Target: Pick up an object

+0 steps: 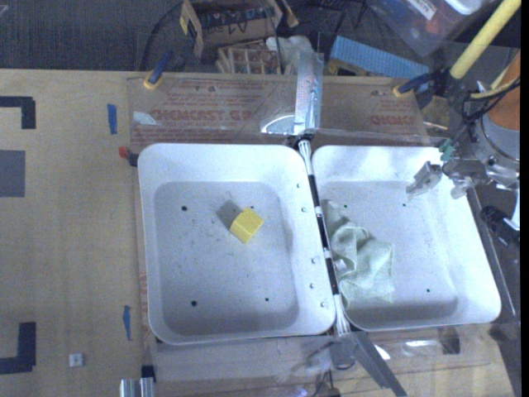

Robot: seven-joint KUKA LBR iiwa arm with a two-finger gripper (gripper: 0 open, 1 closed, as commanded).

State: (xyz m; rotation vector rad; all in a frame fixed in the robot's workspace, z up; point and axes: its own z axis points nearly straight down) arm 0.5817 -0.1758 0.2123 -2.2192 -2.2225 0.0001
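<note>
- Two white bins: left bin (165, 246) holds a yellow cube (246, 225); right bin (463, 296) holds a crumpled cloth (361, 259).
- End effector (440, 181) over right bin, fingers spread, holding nothing.

And there's the hand (438, 180), pale grey metal, two slim fingers (419, 179) catching the light with a silvery shine. Behind them sits a blocky light-grey body with darker recesses, hard-edged and boxy. A small teal spot shows on its upper side. Thin dark cables trail off from it toward the bench's right edge. Further along that edge there's a rounded grey casing of the arm (506, 139), and an orange band peeking above it. Finer markings are too blurred to read.
</note>
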